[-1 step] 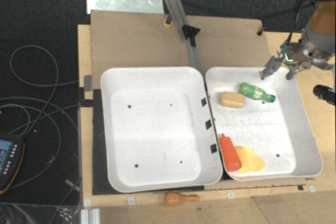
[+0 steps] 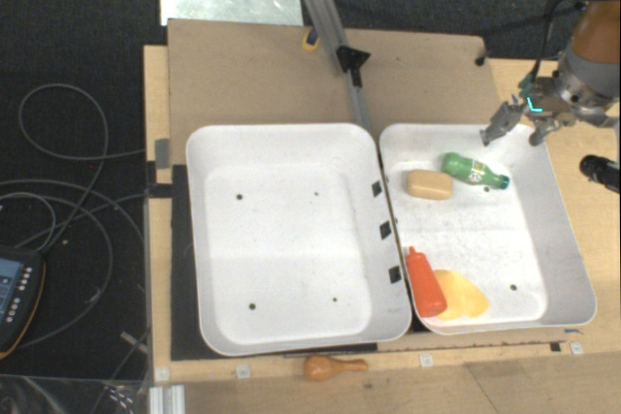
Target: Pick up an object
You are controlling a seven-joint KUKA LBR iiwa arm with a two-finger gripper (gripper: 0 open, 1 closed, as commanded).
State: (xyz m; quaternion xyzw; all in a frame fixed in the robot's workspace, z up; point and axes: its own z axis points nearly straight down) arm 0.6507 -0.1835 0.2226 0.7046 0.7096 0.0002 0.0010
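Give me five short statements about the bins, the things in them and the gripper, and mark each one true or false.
1. The green bottle lies in the right bin. True.
2. The gripper holds the green bottle. False: it hangs over the right bin's far edge with open jaws and nothing between them.
3. The tan block lies beside the green bottle. True.
4. The orange-red bottle lies in the left bin. False: it lies in the right bin, at its near left corner, next to a yellow item.
5. A tan pear-shaped thing lies on the bench outside the bins, by their near edge. True.
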